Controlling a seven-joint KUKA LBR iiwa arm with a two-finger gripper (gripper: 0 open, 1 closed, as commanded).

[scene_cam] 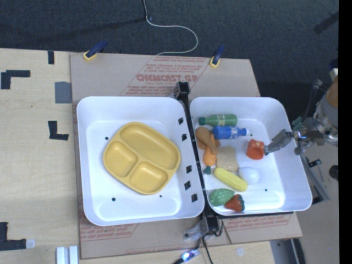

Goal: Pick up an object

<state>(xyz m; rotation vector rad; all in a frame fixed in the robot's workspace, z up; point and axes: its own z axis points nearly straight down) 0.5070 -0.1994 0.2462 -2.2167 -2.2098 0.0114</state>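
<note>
Right now the gripper point(270, 146) reaches in over the right edge of the right bin point(275, 111), its tip just beside a small red-orange object point(254, 149) lying on the bin floor toward the right side; finger state cannot be told, the tip reads as one dark grey prong and nothing shows between fingers. Rest of the right bin's load sits along its left wall: green bottle point(219, 120) near the back left corner, blue bottle point(229, 132) just in front of it, an orange-brown piece point(204, 136) touching the left wall, an orange carrot-like piece point(209, 157) below that, a tan bread-like block point(227, 159) beside it, a yellow corn cob point(230, 179) lying slantwise, a white egg-like ball point(250, 175) right of the corn, a green item point(220, 196) and a red strawberry-like item point(235, 203) at the front edge. Left bin point(88, 202) carries a yellow divided plate point(142, 157), tilted, about centre. Both bins rest on a cardboard sheet point(165, 73) on the wooden bench point(33, 164)
</note>
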